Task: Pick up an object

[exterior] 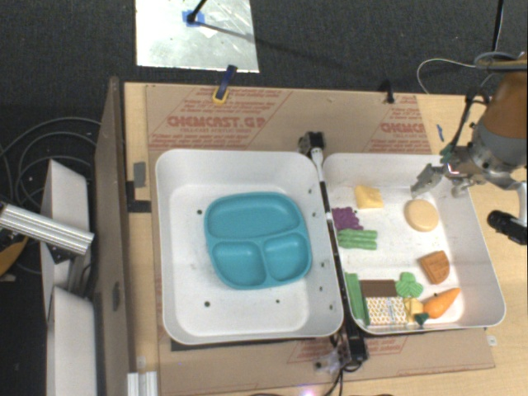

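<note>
Legibly, "CHEMCAST GP" on brown board (216,122).

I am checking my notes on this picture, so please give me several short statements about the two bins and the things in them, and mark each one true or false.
1. The blue divided plate lies in the left bin. True.
2. The carrot lies in the left bin. False: it lies in the right bin, near the front corner.
3. The end effector is over the far part of the right bin. True.
4. The round beige piece rests on the blue divided plate. False: it lies on the floor of the right bin.
5. The purple grapes are beside the green beans. True.
</note>
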Robot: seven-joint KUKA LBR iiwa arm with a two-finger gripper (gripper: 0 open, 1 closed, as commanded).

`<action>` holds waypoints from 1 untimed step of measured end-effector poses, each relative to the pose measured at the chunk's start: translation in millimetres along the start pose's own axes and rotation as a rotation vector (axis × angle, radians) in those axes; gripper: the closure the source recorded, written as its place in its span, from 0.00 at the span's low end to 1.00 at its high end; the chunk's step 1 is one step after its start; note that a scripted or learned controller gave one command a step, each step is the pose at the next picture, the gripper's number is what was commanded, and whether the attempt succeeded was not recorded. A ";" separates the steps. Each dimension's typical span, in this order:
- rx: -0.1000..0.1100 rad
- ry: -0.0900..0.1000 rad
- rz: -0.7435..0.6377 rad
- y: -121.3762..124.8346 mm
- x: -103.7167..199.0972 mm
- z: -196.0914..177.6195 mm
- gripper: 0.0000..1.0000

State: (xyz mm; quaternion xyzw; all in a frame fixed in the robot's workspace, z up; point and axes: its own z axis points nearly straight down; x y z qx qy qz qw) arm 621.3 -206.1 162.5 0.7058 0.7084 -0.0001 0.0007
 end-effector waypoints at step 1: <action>-0.001 0.000 0.001 -9.2 -0.2 22.5 0.00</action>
